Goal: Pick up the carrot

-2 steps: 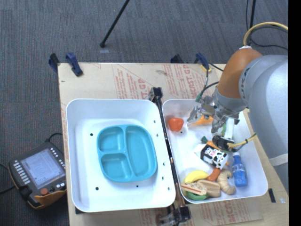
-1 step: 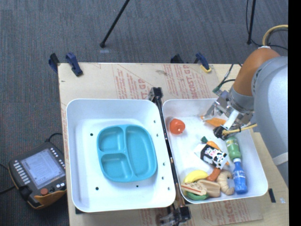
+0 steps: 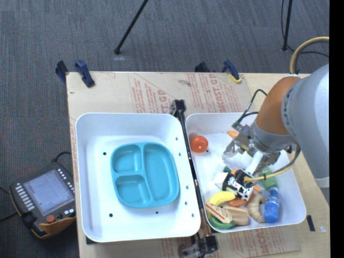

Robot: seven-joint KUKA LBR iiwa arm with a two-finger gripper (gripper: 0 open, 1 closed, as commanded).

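Grey carpet (image 3: 54,26) surrounds the table (image 3: 134,90), where the claw (image 3: 234,153) is held low in the right bin (image 3: 215,123) among toys (image 3: 222,198); whether it is wide or narrow cannot be told. An orange tip just beside it is judged to be the carrot (image 3: 233,135), so the approach is in hand. Centring over it is called for before closing.

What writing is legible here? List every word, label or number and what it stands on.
Red print on the board: upside down; one word may read "BOTTOM", the rest is too blurred to read.
Display of the handheld screen: too small to read.
Blue bottle: nothing readable.
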